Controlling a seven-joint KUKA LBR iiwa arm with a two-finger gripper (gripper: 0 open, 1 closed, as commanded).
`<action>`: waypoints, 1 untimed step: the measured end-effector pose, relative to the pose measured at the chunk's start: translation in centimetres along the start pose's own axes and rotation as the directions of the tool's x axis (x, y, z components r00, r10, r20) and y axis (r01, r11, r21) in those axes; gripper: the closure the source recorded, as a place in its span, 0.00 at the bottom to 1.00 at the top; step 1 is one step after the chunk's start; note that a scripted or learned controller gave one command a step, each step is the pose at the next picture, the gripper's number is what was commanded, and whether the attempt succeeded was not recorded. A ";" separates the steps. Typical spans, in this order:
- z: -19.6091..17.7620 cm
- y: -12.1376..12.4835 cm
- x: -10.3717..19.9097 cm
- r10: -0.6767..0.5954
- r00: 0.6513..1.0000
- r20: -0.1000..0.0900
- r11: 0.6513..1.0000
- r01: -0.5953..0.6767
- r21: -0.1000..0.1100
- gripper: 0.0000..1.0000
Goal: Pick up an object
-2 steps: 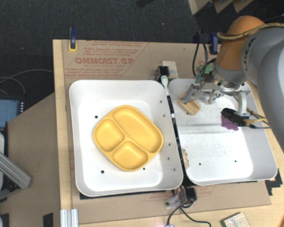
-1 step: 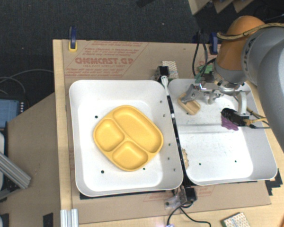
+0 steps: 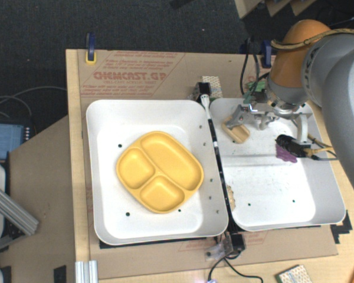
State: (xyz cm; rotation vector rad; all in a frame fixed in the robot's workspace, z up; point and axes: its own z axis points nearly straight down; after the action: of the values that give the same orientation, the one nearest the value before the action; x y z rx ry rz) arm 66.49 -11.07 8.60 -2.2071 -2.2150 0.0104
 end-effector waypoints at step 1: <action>0.0 0.0 0.0 0.000 1.000 0.001 1.000 0.000 0.000 0.00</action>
State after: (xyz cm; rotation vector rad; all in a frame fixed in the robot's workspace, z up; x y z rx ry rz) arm 66.50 -11.04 8.61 -2.2073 -2.2157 0.0109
